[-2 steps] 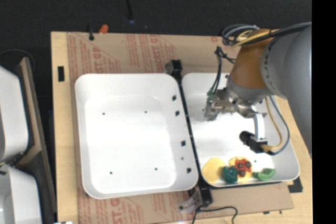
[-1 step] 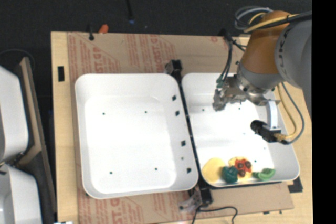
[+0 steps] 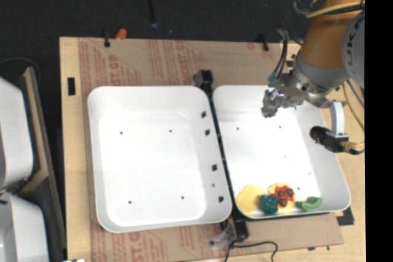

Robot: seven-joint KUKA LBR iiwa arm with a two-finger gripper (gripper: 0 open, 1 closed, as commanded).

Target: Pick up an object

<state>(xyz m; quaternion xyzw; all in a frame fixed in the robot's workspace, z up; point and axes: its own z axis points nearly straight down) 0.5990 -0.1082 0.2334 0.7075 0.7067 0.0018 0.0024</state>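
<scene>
White right bin [image 3: 319, 156] holds every candidate at its near edge: yellow piece [image 3: 248, 196], teal piece [image 3: 268, 204], red-orange piece [image 3: 282, 192], green piece [image 3: 311, 202]. Gripper [image 3: 271, 105] hangs near the far rim, well apart from them; pincer state cannot be told. Judged step: approach. Next move: travel toward the cluster, descend on one piece

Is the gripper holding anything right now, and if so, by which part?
Nothing shows between the gripper fingers; it hangs over the right bin, far from the toys.
</scene>
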